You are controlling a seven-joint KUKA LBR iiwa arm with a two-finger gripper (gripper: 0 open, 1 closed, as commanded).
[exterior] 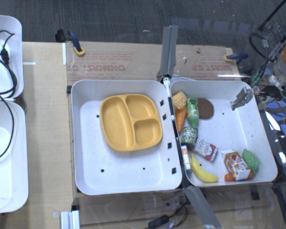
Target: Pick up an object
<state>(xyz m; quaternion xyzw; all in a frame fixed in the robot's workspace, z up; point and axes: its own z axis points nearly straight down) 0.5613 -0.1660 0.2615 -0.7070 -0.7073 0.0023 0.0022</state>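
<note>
Camera view, looking down at a slant: two shallow white bins sit side by side on a wooden bench. The left bin (86, 175) carries a yellow divided plate (131, 121) with three compartments, lying near its middle. The right bin (233, 130) holds a scatter of toy food, most of it crowded along the wall it shares with the left bin. The arm (281, 66) reaches in from the right, and its gripper (241, 98) hangs over the bin's upper right corner, apart from every item; whether its fingers are open or closed cannot be told at this size. Along the shared wall, top to bottom, lie a corn cob (179, 99), a carrot (180, 119), a green bottle (193, 112) and a small green can (188, 136). A brown round cookie (205, 108) rests just right of the bottle. Lower down, a banana (202, 171) curves along the near wall, with a red and white packet (205, 150) just above it. In the near right corner an orange and white carton (237, 165) touches a green bumpy vegetable (250, 160).
</note>
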